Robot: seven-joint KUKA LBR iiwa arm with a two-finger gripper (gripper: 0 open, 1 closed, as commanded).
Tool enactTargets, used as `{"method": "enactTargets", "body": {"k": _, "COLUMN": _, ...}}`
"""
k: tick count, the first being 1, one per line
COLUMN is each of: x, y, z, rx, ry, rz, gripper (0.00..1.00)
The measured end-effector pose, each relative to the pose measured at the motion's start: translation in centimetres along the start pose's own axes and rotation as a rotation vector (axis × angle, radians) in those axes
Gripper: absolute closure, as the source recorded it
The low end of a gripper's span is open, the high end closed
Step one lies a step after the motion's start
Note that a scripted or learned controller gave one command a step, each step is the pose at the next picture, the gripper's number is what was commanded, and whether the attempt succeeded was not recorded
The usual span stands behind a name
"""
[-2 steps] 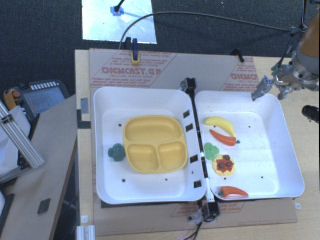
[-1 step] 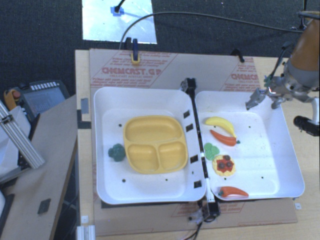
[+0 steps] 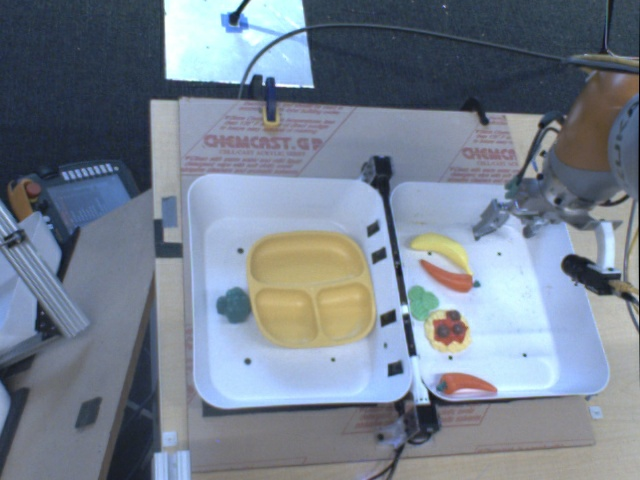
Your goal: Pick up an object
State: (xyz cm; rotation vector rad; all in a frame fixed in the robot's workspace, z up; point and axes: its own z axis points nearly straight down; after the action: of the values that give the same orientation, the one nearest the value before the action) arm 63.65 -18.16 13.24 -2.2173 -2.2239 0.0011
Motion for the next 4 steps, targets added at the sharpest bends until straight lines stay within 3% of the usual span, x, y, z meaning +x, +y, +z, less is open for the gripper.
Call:
{"method": "enactTargets", "body": {"k": 1, "x": 0.1, "y": 0.0, "z": 5.0, "rx": 0.000, "ry": 0.000, "rz": -0.001, "gripper": 0.00}}
{"method": "enactTargets", "body": {"k": 2, "x": 0.0, "y": 0.2, "z": 3.6, "rx": -0.007, "ry": -0.002, "rz": -0.002, "gripper": 1.00}}
{"method": "enactTargets", "body": {"k": 4, "x": 0.8, "y": -0.2, "z": -8.8, "rx": -0.009, "ry": -0.002, "rz": -0.002, "gripper": 1.00}}
